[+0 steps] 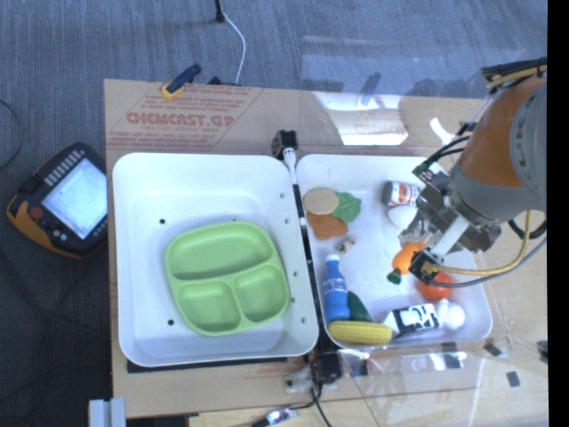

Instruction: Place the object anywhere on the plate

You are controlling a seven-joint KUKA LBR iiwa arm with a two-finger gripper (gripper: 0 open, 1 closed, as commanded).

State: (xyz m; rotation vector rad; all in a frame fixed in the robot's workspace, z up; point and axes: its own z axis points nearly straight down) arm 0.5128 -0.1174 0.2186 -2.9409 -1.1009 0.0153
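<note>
hovering in the right bin (480, 238), gripper (416, 261) pinches an orange carrot (402, 263).

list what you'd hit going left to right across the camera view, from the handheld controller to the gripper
handheld controller → green divided plate in the left bin → blue bottle → small can → gripper over the orange carrot

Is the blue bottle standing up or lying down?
Lying down: the blue bottle lies flat in the right bin, cap toward the far side.
</note>
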